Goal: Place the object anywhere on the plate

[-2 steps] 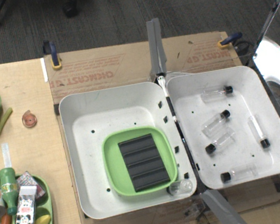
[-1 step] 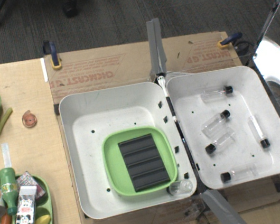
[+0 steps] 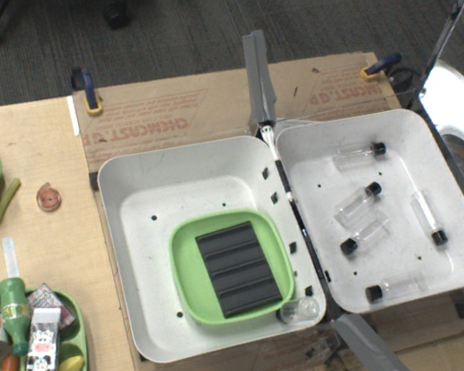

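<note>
Six clear vials by my count: five black-capped vials [image 3: 355,201] scattered in the right bin [image 3: 459,211], and one vial [image 3: 298,309] in the left bin [image 3: 135,242], at the near right corner of the one green plate [image 3: 189,272], seemingly against its rim rather than on it. One dark ridged block [image 3: 239,268] lies squarely on the plate. If that vial is the object, I'd judge the placing unfinished. Of the gripper, I cannot tell its state.
</note>
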Action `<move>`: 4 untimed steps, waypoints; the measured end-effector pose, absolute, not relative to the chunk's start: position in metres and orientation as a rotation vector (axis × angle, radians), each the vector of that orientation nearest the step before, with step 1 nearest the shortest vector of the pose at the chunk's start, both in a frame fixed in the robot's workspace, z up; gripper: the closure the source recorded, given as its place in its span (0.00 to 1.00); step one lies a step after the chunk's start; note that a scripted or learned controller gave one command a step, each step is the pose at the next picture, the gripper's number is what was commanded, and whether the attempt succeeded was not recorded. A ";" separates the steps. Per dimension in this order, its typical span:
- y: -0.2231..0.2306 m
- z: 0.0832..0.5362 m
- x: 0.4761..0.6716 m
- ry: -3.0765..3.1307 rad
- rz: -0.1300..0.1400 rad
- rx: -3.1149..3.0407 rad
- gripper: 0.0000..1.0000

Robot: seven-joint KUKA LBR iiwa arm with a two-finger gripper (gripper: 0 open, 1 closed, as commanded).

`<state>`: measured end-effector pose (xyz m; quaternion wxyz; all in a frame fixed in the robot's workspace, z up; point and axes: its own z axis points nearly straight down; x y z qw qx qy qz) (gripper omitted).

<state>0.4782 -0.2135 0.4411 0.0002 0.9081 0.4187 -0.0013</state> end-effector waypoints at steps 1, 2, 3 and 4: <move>-0.214 0.441 0.478 1.184 -0.003 2.909 0.00; -0.219 0.441 0.478 1.021 -0.003 2.970 0.00; -0.220 0.441 0.478 0.848 -0.003 3.025 0.00; -0.223 0.441 0.478 0.642 -0.003 3.075 0.00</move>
